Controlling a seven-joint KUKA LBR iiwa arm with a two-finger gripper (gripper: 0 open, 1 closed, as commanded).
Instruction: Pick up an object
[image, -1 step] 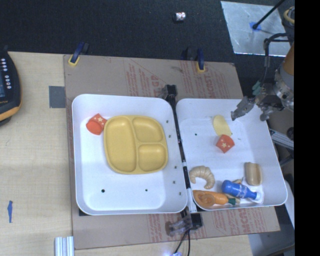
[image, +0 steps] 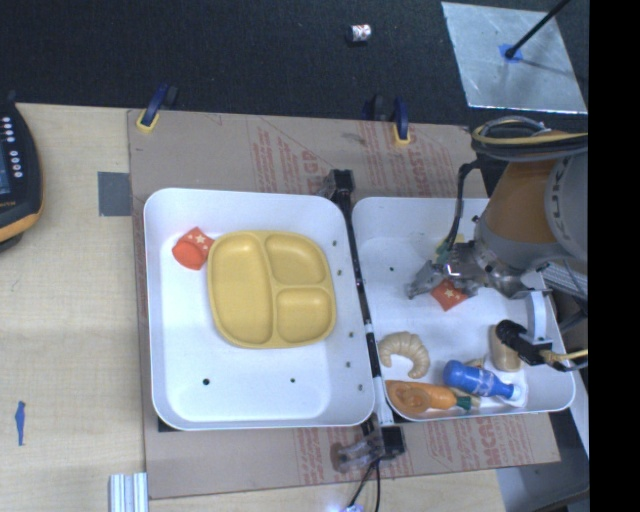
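Right bin (image: 400, 225): jaws (image: 440, 285) over a red block (image: 448, 295).

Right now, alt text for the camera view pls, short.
Seen from above, the grey arm's gripper sits low in the right bin at a small red-orange object; a croissant, blue bottle and orange spoon-like piece lie nearer the front. The left bin holds a yellow divided tray and a red piece.

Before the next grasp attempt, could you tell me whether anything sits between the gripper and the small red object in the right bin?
Nothing visible does. The gripper is right at the small red object, and the croissant lies apart, nearer the camera.
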